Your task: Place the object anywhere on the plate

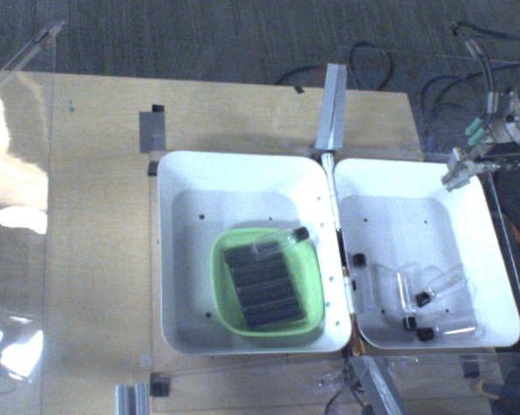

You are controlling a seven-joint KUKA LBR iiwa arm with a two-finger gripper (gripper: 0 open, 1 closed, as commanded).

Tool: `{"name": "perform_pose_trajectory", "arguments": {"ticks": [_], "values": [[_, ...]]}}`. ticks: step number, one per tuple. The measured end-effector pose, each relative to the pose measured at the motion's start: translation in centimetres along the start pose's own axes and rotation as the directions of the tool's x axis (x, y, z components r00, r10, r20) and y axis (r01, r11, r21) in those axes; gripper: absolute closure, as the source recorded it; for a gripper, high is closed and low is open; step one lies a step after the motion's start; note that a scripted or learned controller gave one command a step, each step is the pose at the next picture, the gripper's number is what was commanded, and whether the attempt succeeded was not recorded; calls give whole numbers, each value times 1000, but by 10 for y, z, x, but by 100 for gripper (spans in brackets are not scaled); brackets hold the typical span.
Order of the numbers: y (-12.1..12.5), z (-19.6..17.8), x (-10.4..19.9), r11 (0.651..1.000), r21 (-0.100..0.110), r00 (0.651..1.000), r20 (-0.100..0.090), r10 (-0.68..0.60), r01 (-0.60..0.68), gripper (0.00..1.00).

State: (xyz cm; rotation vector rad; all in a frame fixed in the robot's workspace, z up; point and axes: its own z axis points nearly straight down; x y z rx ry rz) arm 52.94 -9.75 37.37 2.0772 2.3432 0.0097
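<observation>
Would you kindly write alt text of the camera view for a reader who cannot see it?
Two shallow white bins sit side by side on a wooden bench: the left bin holds a green plate with a dark ridged block and a clear vial on it. The right bin holds several clear vials with black caps. The gripper hangs over the right bin's far right corner.

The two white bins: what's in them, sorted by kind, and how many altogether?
Green plate: 1
Dark ridged block on that plate: 1
Clear bottle on the plate's far edge: 1
Clear bottles with dark caps in the right bin: about 3, hard to separate
Total: about 6
</observation>
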Motion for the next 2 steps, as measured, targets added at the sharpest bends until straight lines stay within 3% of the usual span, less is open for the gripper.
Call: {"name": "perform_pose_trajectory", "arguments": {"ticks": [1, 2], "values": [[22, 148, 9, 996, 8, 996, -4, -93, 93, 100], [11, 20, -52, 993, 0, 993, 1, -121, 121, 100]]}}
